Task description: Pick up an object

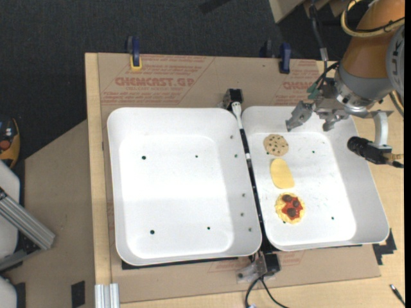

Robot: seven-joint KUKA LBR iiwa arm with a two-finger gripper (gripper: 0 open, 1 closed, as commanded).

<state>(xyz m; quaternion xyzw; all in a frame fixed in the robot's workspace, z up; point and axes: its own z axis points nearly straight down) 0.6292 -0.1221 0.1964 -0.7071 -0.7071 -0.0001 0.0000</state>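
Three small things lie in a column on the left side of the right bin (359, 197). A round chocolate-chip cookie (276, 145) is farthest back. A pale yellow oval piece (281, 173) lies in front of it. Nearest the front sits a yellow disc topped with red and dark bits (290, 208). My gripper (314, 120) hangs above the far rim of the right bin, to the right of and behind the cookie. Its two grey fingers (298, 119) are spread apart with nothing between them.
The left bin (128, 191) stands beside the right one, with a dark divider strip between them. Clamps hold the brown board at the back edge. A cable plug sits at the front between the bins.
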